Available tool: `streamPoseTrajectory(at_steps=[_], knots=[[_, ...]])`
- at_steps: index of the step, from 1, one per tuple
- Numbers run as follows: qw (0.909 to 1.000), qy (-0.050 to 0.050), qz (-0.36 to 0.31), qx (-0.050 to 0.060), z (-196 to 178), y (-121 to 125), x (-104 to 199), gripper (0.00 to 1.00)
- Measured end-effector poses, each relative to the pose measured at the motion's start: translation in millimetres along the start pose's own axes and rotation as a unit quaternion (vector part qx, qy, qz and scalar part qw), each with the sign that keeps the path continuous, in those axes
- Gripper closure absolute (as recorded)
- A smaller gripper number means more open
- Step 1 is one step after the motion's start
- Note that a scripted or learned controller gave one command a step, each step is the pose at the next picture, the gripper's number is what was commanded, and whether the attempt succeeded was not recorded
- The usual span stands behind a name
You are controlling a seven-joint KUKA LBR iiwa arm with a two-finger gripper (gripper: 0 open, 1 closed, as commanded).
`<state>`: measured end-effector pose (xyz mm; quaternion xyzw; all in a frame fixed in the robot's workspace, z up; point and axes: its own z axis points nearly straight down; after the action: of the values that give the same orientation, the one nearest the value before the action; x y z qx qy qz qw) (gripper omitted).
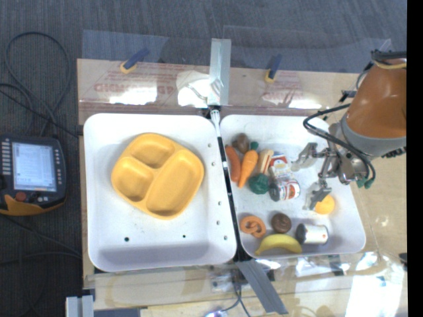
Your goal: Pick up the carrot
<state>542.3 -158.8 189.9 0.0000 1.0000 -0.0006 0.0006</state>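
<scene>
The carrot (247, 166) is orange with a green end and lies slanted near the left wall of the right bin (344, 137). A second long orange piece (232, 163) lies right beside it on its left. My gripper (312, 176) hangs over the right half of that bin, about a hand's width to the right of the carrot. It is open, with one finger (305, 156) toward the back and the other (318, 194) toward the front. Nothing sits between the fingers.
Around the carrot lie a brown lump (240, 142), a bun-like stick (266, 160), a green piece (259, 184) and a small can (289, 191). A yellow piece (324, 206) lies under the gripper. A banana (278, 244), a doughnut (252, 226) and another can (312, 234) fill the front. The left bin (106, 243) holds a yellow divided plate (157, 174).
</scene>
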Motion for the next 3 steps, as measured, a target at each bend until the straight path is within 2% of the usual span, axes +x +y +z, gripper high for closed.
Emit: streamPoseTrajectory(at_steps=[1, 2, 3], knots=[[0.9999, 0.003, 0.015, -0.003, 57.8, 72.7, -41.5, 0.0], [0.9994, -0.011, 0.032, 0.0, 86.5, 57.2, -98.6, 0.0], [0.9995, -0.004, 0.033, 0.002, 85.1, 56.0, -94.2, 1.0]])
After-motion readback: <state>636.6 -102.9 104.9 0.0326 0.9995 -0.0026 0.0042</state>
